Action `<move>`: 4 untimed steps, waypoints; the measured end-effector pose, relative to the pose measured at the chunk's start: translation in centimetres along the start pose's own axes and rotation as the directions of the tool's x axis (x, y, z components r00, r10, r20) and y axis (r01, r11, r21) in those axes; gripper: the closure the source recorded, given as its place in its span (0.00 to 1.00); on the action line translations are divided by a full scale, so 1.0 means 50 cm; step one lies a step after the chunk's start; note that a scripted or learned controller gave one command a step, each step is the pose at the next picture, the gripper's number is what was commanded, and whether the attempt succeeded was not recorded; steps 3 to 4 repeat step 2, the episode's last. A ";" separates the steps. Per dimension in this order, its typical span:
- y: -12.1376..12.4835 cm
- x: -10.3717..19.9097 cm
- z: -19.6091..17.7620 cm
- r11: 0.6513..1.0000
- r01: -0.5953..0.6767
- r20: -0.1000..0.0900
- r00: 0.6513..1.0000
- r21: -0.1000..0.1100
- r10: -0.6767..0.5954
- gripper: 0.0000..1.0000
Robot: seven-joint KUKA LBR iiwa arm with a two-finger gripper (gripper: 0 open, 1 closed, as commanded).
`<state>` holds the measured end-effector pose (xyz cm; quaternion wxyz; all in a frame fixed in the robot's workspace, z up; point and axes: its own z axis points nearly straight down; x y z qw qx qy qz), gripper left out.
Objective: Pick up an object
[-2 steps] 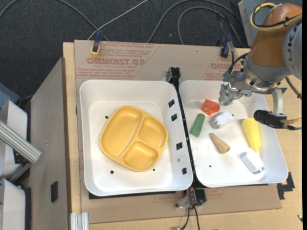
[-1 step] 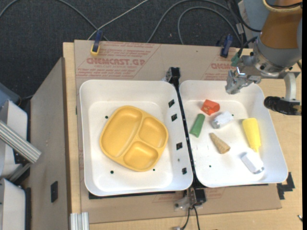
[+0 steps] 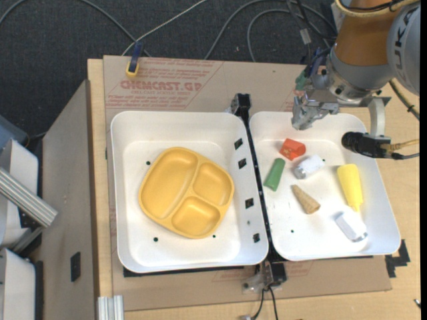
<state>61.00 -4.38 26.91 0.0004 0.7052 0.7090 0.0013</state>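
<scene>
The gripper [image 3: 305, 120] hangs just beyond the red block [image 3: 292, 149]; finger state unclear. It looks light, stiff; grip its flat sides.

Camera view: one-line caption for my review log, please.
KUKA arm's pincer hovers over the right bin near a red block, with a yellow divided tray in the left bin.
</scene>
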 end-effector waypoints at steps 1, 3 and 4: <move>0.011 0.104 0.043 1.000 0.001 -0.001 1.000 0.007 -0.001 1.00; 0.014 0.229 0.046 1.000 0.002 -0.002 1.000 0.002 -0.002 1.00; 0.014 0.229 0.046 1.000 0.002 -0.002 1.000 0.002 -0.002 1.00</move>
